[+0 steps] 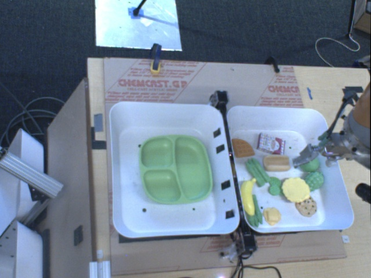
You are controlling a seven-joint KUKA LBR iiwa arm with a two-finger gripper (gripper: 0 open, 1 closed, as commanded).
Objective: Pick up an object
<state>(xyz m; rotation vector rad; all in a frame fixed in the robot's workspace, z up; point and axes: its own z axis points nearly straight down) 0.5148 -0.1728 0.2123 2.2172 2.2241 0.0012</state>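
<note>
The right bin (pixel 301 119) holds several toy foods: a red-and-white packet (pixel 271 143), a brown bread slice (pixel 242 148), a tan roll (pixel 276 163), green bean pods (pixel 255 171), a banana (pixel 248 196), a yellow round piece (pixel 295 189), a cookie (pixel 305 206), a small yellow piece (pixel 271 215) and green pieces (pixel 313 179). My gripper (pixel 307 155) comes in from the right, low over the bin's right side. It hovers just above a round green piece (pixel 312 165), beside the tan roll. Nothing shows between its fingers.
The left bin (pixel 124 123) carries a green divided plate (pixel 175 169). A black divider with clips (pixel 225 149) runs between the bins. A yellow clamp (pixel 155 59) sits at the bench's far edge. Cables lie on the floor at the left.
</note>
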